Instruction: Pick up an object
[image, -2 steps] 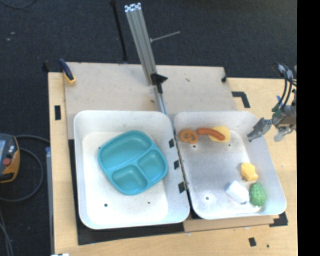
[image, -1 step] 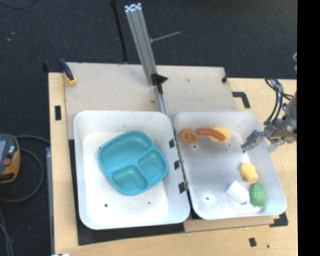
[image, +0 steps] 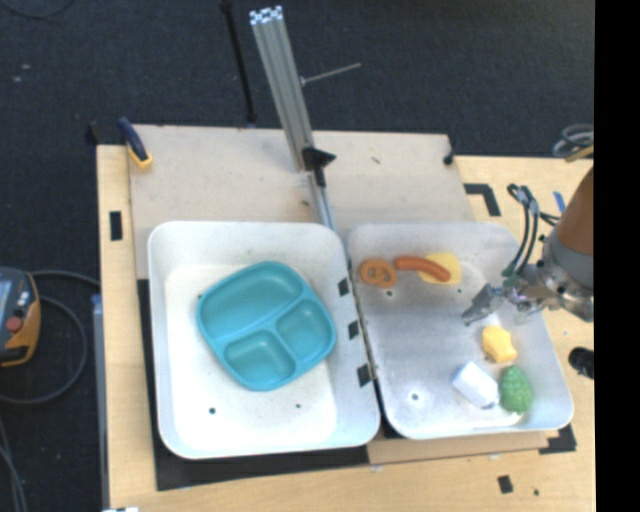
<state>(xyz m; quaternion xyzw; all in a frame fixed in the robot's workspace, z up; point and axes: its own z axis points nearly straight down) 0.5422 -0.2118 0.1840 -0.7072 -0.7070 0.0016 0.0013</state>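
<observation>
Dark carpet surrounds a pale wooden bench (image: 120, 300), and on it we see two shallow white bins side by side. Our left bin (image: 165, 400) holds a teal plate (image: 265, 325) with three compartments, lying flat near the bin's middle. Our right bin (image: 420, 400) holds several small things: an orange ring-shaped piece (image: 376, 272) near the far left corner, a hot dog (image: 430, 267) just beside it, a yellow block (image: 499, 345) toward the right wall, a white block (image: 474, 383) nearer the front, and a green lumpy toy (image: 515, 390) touching the white block's right side. We see the arm (image: 572, 235) reach in from the right, and its gripper (image: 488, 303) hangs over the right bin just above the yellow block, pointing left. We see its fingers spread slightly apart with nothing between them. We cannot tell whether the fingertips touch the bin floor. A grey metal post (image: 285, 85) with a small checkered tag at its top rises from the back of the bench between the bins. At the bench's far left corner we see a blue and yellow clamp (image: 135, 145). On the carpet at the left edge lies a yellow-cased device (image: 18, 318) with a cable. We find no readable writing or brand on anything; the marks are too small and blurred.
</observation>
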